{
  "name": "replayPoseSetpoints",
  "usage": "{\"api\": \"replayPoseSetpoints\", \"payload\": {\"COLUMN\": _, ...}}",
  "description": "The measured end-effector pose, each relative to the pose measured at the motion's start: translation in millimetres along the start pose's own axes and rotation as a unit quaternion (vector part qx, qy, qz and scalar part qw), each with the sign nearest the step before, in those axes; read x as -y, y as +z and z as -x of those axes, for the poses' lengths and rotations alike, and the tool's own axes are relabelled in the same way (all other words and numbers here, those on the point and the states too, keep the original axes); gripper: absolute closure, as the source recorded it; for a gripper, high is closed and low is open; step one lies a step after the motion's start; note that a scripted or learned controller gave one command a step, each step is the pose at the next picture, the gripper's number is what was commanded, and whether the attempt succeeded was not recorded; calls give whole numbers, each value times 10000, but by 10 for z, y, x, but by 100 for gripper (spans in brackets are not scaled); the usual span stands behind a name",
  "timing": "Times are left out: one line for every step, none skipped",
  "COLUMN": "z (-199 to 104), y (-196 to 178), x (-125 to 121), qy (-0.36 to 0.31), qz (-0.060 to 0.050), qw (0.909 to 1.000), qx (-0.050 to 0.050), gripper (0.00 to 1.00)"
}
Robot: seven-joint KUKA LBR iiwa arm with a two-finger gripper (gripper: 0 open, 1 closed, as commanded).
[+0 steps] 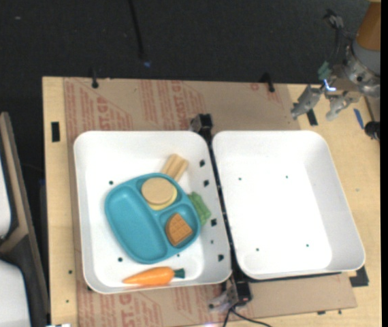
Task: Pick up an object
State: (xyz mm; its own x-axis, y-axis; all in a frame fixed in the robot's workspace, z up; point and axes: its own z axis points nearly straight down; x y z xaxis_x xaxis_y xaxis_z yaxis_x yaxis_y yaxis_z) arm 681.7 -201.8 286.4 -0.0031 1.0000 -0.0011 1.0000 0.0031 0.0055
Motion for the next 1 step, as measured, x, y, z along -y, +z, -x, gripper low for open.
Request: {"api": "replayPoseSetpoints", "payload": {"z": 25, "y": -89, "x": 15, "qy": 15, "qz": -17, "qw": 10000, "qx": 5, "gripper": 100}}
